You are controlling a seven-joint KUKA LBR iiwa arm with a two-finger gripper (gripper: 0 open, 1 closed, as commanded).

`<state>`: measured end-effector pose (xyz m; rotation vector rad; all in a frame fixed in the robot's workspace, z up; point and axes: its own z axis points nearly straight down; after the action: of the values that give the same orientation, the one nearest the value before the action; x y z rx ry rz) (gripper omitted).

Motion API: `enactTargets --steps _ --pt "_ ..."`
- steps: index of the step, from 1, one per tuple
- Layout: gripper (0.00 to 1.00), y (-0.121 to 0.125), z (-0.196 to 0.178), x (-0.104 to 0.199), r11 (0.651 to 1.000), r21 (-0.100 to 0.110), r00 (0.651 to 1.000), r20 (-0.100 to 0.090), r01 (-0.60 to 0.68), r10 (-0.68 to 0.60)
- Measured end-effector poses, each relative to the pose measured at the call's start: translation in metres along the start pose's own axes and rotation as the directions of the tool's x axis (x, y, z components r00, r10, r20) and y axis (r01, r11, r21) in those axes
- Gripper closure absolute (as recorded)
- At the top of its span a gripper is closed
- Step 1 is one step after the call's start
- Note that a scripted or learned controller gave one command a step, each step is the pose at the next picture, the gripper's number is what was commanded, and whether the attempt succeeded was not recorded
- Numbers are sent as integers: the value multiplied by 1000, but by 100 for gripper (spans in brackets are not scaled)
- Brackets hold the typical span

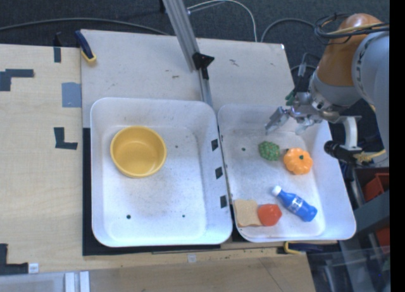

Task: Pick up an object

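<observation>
The right bin (329,177) holds a small green lumpy object (269,151), an orange pumpkin (297,161), a blue bottle with a white cap (295,204), a red object (269,214) and a tan slice (246,212). My gripper (288,124) hangs over the bin's far end, just above the green object and the pumpkin in the view. Its fingers are spread open with nothing between them.
A yellow bowl (138,151) sits in the left bin (158,221). A slanted metal pole (183,25) rises from the bench behind the bins. Cables lie at the back right, near the arm.
</observation>
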<state>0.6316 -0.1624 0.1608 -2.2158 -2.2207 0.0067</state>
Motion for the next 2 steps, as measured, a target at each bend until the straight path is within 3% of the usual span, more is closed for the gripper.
enactTargets --steps 1,2 --pt "0 -11 57 -1 1000 1 1000 0 0 0" --pt "100 -10 43 0 1000 -3 1000 0 1 -1"
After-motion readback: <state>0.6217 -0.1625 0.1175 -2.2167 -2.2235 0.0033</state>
